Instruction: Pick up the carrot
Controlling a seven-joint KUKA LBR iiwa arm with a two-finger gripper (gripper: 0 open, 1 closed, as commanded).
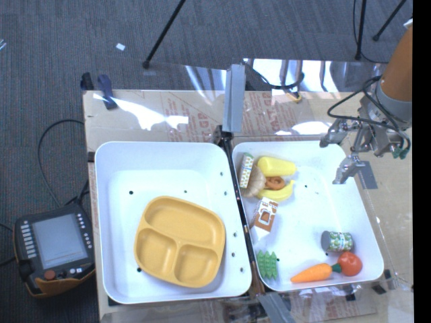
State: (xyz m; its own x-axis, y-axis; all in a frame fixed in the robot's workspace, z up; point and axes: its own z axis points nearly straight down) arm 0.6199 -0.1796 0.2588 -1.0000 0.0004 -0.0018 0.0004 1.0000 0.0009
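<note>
Carrot lies along right bin's near edge, tip touching tomato; gripper hovers empty at far right corner, finger opening unclear—descend mid-body, jaws across it, clear of can.

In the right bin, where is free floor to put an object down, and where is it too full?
Free: the middle of the right bin, between the box, the can and the gripper. Crowded: the left wall, with the banana, and the near right corner, where carrot and tomato lie.
</note>
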